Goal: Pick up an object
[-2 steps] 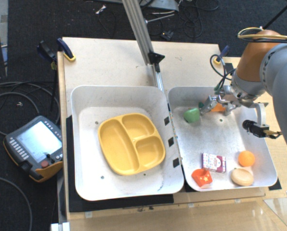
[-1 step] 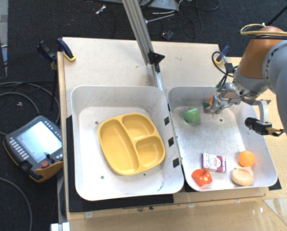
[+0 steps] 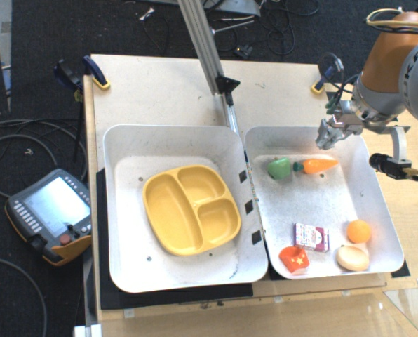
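Camera view looks down on a tabletop [image 3: 160,83] carrying 2 white bins. At 9 o'clock, the left bin [image 3: 125,153] holds a yellow divided plate [image 3: 191,209] with 3 compartments. At 3 o'clock, the right bin [image 3: 367,188] holds a green toy [image 3: 280,168] just beside an orange carrot [image 3: 318,165] near its far edge. Toward 5 o'clock lie a pink-and-white box [image 3: 311,236], a red toy [image 3: 294,258], an orange ball [image 3: 359,231] and a cream-coloured round piece [image 3: 353,258]. The hand [image 3: 327,138] hangs at 2 o'clock, just above the carrot; I cannot tell from here how it is set, and nothing shows gripped in it.
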### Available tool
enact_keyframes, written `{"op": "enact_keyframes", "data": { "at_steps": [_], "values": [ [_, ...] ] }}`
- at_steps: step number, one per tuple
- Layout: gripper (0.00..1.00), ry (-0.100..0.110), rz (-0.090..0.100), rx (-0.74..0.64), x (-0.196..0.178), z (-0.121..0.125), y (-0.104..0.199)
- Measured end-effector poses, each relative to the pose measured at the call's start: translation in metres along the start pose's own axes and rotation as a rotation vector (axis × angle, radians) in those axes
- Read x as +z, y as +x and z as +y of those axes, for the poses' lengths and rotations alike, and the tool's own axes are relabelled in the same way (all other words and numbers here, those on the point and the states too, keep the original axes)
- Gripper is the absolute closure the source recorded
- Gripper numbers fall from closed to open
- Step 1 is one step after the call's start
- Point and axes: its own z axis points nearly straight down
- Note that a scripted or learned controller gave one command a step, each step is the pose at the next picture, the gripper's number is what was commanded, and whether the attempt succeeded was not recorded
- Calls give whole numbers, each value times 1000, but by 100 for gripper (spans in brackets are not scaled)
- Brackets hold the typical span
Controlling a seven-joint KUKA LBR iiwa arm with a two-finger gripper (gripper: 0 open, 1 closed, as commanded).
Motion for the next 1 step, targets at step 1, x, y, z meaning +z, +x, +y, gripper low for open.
{"op": "enact_keyframes", "data": {
  "at_steps": [1],
  "values": [
    [100, -1, 0, 0, -65, 4, -2]
  ]
}}
